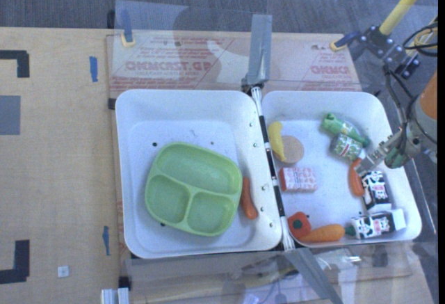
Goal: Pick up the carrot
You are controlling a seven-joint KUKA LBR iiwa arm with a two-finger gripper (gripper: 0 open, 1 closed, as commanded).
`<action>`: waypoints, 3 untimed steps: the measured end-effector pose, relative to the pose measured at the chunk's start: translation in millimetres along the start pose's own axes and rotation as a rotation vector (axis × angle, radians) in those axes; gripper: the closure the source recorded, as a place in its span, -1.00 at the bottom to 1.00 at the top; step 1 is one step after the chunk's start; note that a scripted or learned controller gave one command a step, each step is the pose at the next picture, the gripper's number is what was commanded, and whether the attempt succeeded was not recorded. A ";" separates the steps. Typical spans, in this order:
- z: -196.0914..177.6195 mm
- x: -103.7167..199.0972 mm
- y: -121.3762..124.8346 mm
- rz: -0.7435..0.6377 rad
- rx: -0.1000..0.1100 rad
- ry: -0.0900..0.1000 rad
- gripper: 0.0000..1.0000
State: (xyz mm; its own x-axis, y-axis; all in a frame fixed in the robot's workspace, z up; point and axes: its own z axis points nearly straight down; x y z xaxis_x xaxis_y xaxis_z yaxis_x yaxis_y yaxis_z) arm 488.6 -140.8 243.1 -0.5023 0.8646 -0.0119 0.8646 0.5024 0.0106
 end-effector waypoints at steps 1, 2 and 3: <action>-10.3 -1.0 1.1 0.000 -0.003 -0.004 1.00; 27.4 -14.4 -19.7 0.431 0.015 0.011 1.00; 27.4 -14.3 -19.5 0.431 0.014 0.010 -1.00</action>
State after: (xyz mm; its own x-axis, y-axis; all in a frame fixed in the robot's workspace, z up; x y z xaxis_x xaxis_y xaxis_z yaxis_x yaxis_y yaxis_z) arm 479.3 -163.1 215.7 -0.0954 0.9954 0.0006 0.9954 0.0954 -0.0016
